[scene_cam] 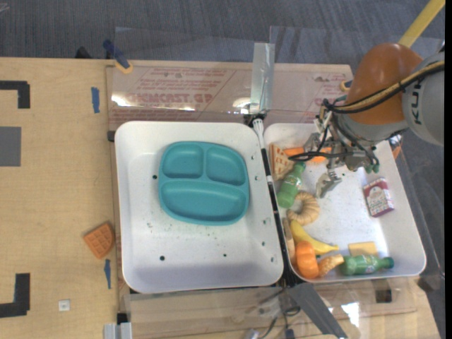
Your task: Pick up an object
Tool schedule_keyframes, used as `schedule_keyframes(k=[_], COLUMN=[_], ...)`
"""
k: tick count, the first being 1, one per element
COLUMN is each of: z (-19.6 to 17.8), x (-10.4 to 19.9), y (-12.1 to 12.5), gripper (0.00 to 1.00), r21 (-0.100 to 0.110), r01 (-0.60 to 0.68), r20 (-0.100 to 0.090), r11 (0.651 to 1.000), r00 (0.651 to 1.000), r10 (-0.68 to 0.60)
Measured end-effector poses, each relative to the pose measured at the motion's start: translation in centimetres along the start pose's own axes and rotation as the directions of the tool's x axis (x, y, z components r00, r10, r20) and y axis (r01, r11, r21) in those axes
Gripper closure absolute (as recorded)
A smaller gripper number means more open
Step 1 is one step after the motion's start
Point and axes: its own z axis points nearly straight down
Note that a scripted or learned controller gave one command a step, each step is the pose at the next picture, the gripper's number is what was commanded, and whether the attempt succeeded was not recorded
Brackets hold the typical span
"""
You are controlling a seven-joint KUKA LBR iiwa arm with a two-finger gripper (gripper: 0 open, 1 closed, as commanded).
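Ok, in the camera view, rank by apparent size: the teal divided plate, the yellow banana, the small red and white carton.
1. Teal divided plate, by far largest.
2. Yellow banana.
3. Red and white carton. It looks only slightly smaller than the banana, so that ranking is unsure.

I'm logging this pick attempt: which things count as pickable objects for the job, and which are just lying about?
Job:
gripper
green bottle
banana
red carton
right bin

Lying about:
teal divided plate
left bin
orange waffle piece on the bench

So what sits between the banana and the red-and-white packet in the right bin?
Bare white bin floor. In the camera view, nothing lies on the stretch from the banana across to the red-and-white packet; the hand hangs above and behind that line.
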Motion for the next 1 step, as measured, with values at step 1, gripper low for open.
schedule_keyframes(k=[1], z=[0.13], x=[-1.4], y=[-1.36], gripper=[0.0], r21=[-0.024], r01=[-0.188], r20=[-0.041], r11=[0.982], r00=[0.981], r10=[0.187])
